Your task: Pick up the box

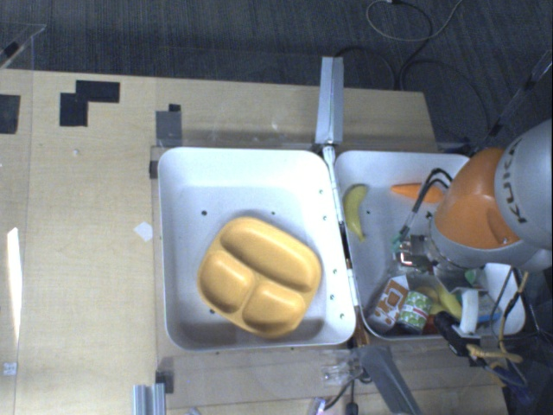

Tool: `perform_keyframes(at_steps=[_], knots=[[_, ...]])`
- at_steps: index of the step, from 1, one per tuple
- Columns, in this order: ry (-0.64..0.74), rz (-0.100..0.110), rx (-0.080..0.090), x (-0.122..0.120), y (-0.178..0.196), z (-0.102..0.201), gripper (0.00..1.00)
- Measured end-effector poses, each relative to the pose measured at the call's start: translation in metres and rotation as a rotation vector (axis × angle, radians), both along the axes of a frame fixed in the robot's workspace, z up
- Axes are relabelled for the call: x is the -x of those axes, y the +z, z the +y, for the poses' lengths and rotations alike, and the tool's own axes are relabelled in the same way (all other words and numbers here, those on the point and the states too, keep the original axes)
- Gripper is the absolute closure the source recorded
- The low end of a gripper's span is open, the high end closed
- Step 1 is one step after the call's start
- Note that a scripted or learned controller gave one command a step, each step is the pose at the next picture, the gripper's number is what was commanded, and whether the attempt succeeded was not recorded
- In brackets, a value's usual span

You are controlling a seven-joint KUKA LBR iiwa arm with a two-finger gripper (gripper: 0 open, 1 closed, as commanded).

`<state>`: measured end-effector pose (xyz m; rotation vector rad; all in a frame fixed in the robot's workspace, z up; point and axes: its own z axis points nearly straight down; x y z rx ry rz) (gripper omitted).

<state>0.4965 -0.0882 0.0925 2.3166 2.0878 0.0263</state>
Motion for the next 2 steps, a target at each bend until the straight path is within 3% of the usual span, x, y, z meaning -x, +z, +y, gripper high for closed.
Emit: perform_keyframes(at_steps=[2], knots=[[-0.542, 0.002, -0.015, 0.0028, -0.0013, -0.0011, 1.0]])
